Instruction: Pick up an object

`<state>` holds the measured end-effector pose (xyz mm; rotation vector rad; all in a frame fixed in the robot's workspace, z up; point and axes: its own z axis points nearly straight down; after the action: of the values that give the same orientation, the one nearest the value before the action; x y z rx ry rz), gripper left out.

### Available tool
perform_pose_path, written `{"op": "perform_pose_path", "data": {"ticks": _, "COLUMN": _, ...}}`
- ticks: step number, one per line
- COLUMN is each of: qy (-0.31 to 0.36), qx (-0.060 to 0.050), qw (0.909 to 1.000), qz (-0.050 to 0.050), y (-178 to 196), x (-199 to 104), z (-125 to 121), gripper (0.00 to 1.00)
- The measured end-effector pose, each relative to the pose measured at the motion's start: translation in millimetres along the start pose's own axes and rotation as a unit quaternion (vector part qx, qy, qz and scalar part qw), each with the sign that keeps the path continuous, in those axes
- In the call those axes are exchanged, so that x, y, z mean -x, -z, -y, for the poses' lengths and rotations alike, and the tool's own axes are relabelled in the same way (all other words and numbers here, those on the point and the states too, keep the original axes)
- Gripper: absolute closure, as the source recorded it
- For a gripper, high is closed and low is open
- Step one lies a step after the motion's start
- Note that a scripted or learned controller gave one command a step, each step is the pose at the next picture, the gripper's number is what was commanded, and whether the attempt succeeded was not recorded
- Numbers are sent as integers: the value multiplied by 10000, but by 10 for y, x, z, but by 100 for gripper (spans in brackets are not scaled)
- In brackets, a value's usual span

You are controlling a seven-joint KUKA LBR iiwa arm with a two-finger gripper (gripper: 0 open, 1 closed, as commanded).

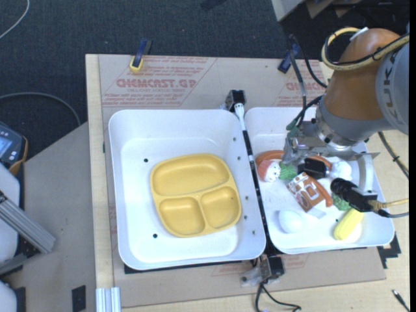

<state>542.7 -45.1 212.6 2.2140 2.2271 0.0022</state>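
Where toys [311, 190] lie, arm [356, 90] low.

A yellow sectioned tray [195, 194] lies in the left bin [123, 174], mid-frame; a yellow clamp [139, 56] grips the board's upper edge.

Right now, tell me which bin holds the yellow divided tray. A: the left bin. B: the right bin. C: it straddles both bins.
A: the yellow tray lies wholly inside the left bin, while the right bin holds the small items under the arm.
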Motion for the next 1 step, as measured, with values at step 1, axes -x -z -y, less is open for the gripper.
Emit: {"op": "perform_pose_path", "data": {"ticks": 1, "qy": -11, "qx": 12, "qw": 10000, "qz": 0, "y": 56, "x": -306, "z": -156, "gripper": 100}}
